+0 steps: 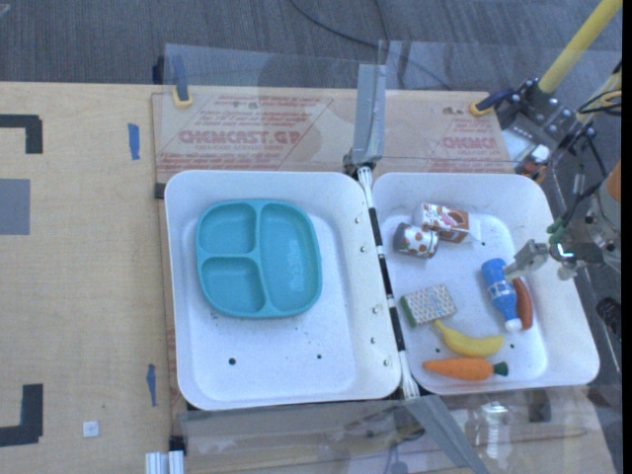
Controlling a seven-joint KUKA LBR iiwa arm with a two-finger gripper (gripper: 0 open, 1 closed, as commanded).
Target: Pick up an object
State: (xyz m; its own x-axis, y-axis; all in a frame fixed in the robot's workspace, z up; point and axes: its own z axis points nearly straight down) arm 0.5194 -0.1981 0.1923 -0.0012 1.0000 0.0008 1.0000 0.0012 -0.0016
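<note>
While the left bin (188,363) bears a teal divided plate (260,259) toward its ten o'clock, the right bin (568,354) holds the small things. Near that bin's eleven o'clock lie a spotted cup (416,240) on its side and, just beside it, a red-and-white carton (445,221). Toward seven o'clock sits a checkered sponge (429,304) — below it a banana (470,342), then a carrot (459,368) at six o'clock. At the centre, a blue bottle (499,291) lies touching a sausage (523,302). At three o'clock the gripper (533,255) hangs above the bin's edge, near the bottle's top — I cannot tell whether its claw is apart or together, and nothing shows in it.
</note>
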